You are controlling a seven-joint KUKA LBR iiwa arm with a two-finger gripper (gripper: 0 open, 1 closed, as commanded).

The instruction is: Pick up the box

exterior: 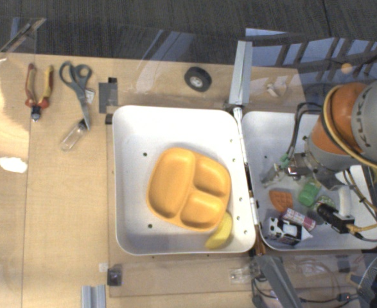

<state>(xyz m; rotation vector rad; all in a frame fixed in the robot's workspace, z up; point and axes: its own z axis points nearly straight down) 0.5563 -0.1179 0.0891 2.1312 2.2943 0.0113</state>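
At the far left of the bench [53, 236] lie red-handled pliers [37, 90], and just to their right a pair of grey scissors [79, 88], blades pointing down toward a small clear tube [74, 135]. A roll of black tape [198, 79] sits further along, above the left bin [127, 172].

That left bin holds a yellow-orange divided tray [189, 188], three hollows facing up, lying near the middle. A banana [220, 231] rests at the tray's lower right corner, touching it and close to the bin's right wall.

The right bin [265, 133] holds the smaller things, all gathered in its lower half — an orange waffle-patterned piece [280, 199], a green block [309, 193] to its right, and below them the box [300, 217], small, pale with a pink end, lying flat and tilted. Just below the box, at the bin's front edge, is a black-and-white item [283, 230].

The arm [361, 127] comes in from the right, its orange band above the wrist. The gripper [291, 169] hangs low over the right bin, above the orange piece and up-left of the box, apart from it. Whether the claw is spread or closed I cannot tell; nothing can be seen between its tips.
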